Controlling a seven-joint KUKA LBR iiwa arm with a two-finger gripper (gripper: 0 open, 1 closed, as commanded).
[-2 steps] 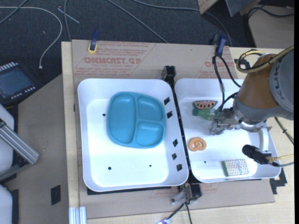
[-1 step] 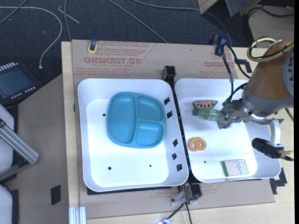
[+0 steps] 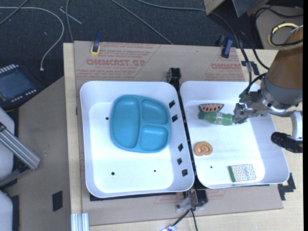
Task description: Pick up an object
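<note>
Touching the green object (image 3: 217, 119), seemingly, the gripper (image 3: 239, 115); its state I cannot tell.

Two white bins (image 3: 96, 129) are seen. One blue plate (image 3: 140, 123) is seen far from the claw (image 3: 238, 116). One watermelon slice (image 3: 211, 108), one green thing (image 3: 217, 119), one pretzel (image 3: 202, 149) and one sponge (image 3: 242, 173) are counted nearer it.

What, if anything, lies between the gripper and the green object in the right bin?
Nothing visible. The gripper sits right at the right end of the green object, with no gap to block. The watermelon slice lies just behind it, the pretzel and sponge farther toward the front of the right bin.
</note>
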